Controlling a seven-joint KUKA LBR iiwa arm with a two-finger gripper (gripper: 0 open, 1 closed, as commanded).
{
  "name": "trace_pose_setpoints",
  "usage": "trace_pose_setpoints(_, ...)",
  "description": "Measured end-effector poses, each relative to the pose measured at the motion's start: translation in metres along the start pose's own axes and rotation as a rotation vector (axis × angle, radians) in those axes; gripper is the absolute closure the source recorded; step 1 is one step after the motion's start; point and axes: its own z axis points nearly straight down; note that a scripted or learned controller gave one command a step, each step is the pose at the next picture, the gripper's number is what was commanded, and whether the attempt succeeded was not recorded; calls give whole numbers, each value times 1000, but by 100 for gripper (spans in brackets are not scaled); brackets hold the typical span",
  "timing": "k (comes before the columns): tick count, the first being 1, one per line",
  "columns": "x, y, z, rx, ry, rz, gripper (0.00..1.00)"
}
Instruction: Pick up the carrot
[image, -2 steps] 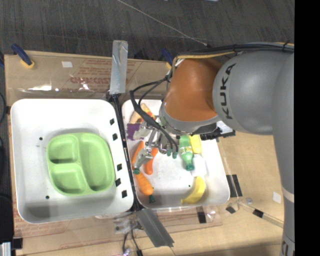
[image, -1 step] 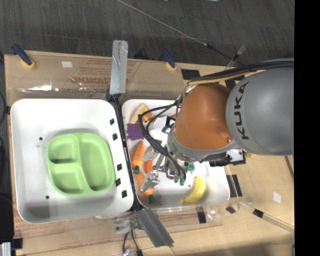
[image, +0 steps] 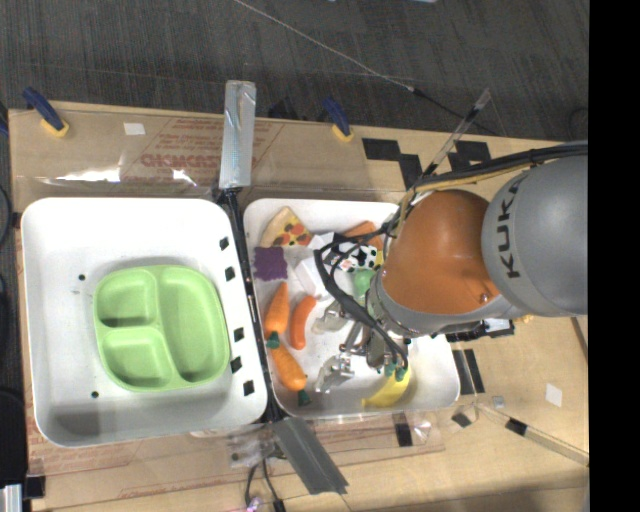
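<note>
A long orange carrot (image: 277, 308) lies along the left side of the right bin (image: 440, 395), with a green stub at its lower end. Just below the stub, near the bin's front left corner, rests a second, shorter orange piece (image: 289, 369). My gripper (image: 345, 365) hangs low over the bin's front middle, to the right of both orange pieces and apart from them. Its metal fingers (image: 330, 377) look spread, with nothing between them. The orange wrist band (image: 440, 260) covers much of the bin's right half.
A reddish sausage-like piece (image: 302, 318) lies beside the carrot. A pizza slice (image: 287, 228) and a purple block (image: 268, 263) sit at the bin's back left, and a banana (image: 388, 392) at the front. The left bin (image: 50, 240) holds a green divided plate (image: 160, 326).
</note>
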Motion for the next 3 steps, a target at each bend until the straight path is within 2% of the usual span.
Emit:
trace_pose_setpoints(1,-3,3,51,-7,-8,393,0)
trace_pose_setpoints(2,-2,3,46,-5,-1,389,100)
trace_pose_setpoints(3,3,26,-124,-8,-14,553,100)
